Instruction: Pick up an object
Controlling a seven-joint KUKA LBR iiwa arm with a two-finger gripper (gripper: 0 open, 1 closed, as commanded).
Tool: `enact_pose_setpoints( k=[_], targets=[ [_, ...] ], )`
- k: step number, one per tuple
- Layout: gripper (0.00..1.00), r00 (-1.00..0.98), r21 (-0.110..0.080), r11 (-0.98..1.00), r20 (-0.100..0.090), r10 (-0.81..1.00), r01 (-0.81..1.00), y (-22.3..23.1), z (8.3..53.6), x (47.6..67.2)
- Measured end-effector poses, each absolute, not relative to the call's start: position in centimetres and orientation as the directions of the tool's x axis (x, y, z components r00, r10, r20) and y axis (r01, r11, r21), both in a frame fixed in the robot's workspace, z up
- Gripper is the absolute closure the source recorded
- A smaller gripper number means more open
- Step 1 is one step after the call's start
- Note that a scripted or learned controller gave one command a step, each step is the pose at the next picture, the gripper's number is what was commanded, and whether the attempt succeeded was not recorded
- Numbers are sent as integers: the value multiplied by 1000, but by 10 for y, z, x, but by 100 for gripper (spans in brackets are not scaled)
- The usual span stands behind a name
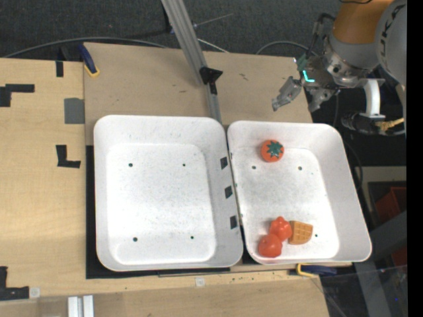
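In the right bin, a red tomato with a green top lies near the far wall. Near the front wall a red pepper-like toy, a round red piece and an orange waffle-like piece sit close together. My gripper hangs above the bench just beyond the right bin's far edge, up and to the right of the tomato. It is open, and nothing is between its fingers.
The left bin stands beside the right one. A slanted metal rail runs from the top of the view down to the bins' junction. A blue clamp sits at the bench's far left corner.
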State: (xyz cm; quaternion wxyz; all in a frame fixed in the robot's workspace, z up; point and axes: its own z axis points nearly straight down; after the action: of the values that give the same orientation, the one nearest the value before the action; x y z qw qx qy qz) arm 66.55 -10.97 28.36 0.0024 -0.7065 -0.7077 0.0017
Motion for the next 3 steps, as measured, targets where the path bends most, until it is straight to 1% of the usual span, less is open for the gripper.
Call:
enact_pose_setpoints(
  k=[1, 2, 3],
  targets=[
    [0, -3, -2, 3, -1, 1000, 1000, -110, 286, 666],
    [0, -1, -7, 1, -1, 1000, 1000, -114, 230, 674],
    [0, -1, -7, 1, 0, 1000, 1000, -106, 171, 666]
  ],
)
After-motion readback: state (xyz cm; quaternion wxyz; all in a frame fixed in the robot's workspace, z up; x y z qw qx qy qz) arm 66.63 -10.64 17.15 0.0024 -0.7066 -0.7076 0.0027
